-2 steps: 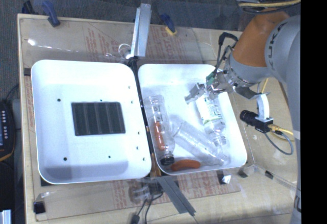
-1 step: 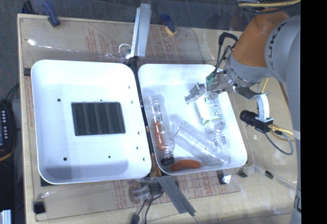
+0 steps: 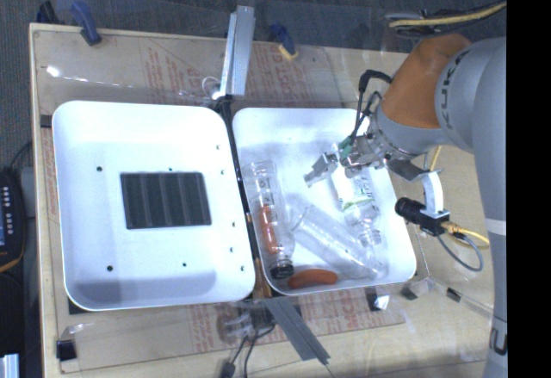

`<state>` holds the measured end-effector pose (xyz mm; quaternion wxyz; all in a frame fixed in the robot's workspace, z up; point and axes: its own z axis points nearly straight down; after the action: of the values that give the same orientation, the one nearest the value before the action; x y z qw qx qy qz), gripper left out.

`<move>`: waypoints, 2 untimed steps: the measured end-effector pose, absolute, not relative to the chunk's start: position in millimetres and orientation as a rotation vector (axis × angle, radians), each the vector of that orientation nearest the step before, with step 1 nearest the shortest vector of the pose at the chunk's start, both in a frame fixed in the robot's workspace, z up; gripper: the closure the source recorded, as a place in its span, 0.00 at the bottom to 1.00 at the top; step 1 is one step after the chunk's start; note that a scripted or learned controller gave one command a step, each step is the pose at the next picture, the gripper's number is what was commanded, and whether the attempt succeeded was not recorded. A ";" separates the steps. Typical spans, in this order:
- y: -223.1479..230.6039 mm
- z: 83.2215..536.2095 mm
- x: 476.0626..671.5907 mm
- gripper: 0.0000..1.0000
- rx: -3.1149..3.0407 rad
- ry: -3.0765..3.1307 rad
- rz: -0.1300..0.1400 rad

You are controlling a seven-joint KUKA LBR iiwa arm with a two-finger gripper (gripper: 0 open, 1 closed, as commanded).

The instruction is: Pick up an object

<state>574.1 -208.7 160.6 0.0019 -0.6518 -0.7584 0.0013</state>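
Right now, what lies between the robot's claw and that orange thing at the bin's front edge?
In the camera view, clear plastic bottles lie across the bin floor between the gripper and the orange object.

I see even, bright overhead light; the white bins (image 3: 138, 144) glare, nearly blown out, with soft shadow at the lower left bin, and the picture is slightly grainy.

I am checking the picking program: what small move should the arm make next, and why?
Probably lower straight down. The gripper hangs over the right bin, above the clear bottle with the green label, and nothing shows between its fingers.
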 end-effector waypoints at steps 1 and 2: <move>-208.9 169.4 558.8 0.00 -2.021 -2.398 0.003; -209.7 129.0 582.6 0.00 -2.022 -2.402 0.004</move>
<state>582.6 -209.7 129.0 0.0011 -0.6440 -0.7650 0.0012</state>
